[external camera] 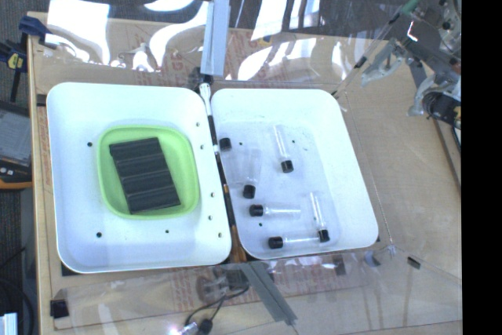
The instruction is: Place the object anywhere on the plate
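A lime-green square plate (186, 161) sits in the middle of the left white bin (70, 231). A black ribbed rectangular block (143, 174) lies flat on the plate, slightly turned, covering most of its centre. Several clear plastic tubes with black caps lie scattered in the right white bin (353, 192), among them one near the top (280, 143), one at the lower middle (281, 210) and one at the lower right (317, 214).
A grey metal bar (214, 35) stands upright behind the seam between the bins. Clear plastic sheeting (392, 169) covers the bench to the right. Metal fittings and cables (431, 82) sit at the far right edge.
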Motion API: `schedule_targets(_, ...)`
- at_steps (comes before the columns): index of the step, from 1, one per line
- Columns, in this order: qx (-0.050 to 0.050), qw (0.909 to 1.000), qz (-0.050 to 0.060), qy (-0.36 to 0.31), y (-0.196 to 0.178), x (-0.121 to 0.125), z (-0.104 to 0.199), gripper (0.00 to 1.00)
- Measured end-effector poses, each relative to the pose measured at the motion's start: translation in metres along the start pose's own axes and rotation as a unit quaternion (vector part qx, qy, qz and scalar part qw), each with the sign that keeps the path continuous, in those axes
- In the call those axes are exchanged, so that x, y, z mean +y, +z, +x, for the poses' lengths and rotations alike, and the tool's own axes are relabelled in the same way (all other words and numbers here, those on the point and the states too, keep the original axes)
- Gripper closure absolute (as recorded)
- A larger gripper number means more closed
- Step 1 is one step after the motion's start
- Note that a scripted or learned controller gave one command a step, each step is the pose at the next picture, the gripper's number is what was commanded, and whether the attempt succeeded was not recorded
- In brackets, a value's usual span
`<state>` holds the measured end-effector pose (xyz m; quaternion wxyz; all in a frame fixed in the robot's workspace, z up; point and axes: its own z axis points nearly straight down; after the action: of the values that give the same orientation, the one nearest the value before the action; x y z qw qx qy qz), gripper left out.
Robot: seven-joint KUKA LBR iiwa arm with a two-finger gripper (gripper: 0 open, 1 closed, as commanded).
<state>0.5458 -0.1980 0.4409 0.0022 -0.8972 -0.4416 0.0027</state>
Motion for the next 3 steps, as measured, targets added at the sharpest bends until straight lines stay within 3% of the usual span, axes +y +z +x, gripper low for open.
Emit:
schedule_targets(1,0.001,0.9964,-0.001,0.085,-0.001,-0.054,-0.032,0.00)
schedule_targets(2,0.001,0.9891,-0.002,0.147,-0.001,-0.052,-0.045,0.00)
schedule_targets(3,0.002,0.9738,-0.003,0.227,-0.001,-0.047,-0.053,0.00)
